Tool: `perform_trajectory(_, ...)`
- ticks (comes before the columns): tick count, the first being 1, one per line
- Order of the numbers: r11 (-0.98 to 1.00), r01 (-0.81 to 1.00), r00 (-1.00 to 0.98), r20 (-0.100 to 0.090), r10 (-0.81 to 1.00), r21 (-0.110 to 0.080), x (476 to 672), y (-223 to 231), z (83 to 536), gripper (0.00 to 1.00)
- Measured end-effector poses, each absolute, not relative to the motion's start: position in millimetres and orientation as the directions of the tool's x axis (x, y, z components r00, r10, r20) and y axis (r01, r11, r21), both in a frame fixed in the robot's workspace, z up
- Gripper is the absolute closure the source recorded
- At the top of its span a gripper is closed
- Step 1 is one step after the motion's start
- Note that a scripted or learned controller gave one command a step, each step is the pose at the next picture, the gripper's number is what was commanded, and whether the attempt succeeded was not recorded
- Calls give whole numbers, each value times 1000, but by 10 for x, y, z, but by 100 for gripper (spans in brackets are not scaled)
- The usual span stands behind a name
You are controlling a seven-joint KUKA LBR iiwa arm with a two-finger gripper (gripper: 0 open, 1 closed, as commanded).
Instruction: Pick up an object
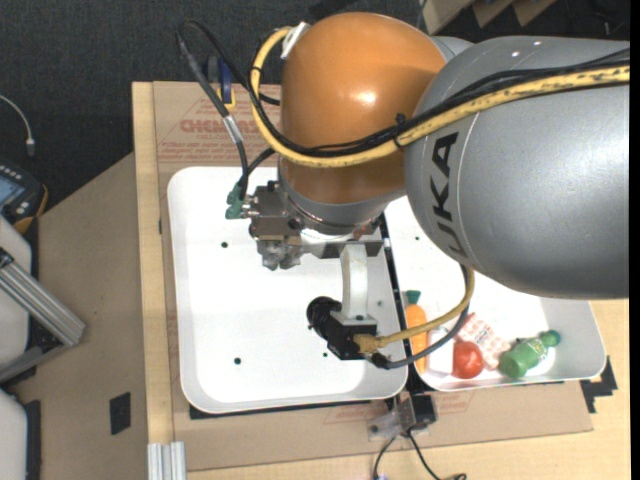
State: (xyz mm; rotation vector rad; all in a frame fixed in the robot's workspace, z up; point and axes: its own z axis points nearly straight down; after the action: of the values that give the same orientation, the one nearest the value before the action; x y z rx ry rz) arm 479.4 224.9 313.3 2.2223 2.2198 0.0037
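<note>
Tool [277, 240] hangs low over left bin [215, 308], open or closed can't tell; pickable items, i.e. carrot [415, 320], red veg [467, 359], green bottle [526, 356], sit bunched in right bin [580, 353], well apart from it, so prob. no grasp yet.

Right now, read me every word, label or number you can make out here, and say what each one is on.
"KUKA": dark letters running sideways on the grey arm, only partly in view.
"CHEM...": red print on the cardboard sheet, the rest hidden or blurred.
Red-and-white packet: its print is too small to read.
</note>
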Motion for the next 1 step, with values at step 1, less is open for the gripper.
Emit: perform_trajectory(1, -3, 1000, 3, -5, 1000, -11, 5095, 2233, 2075, 100)
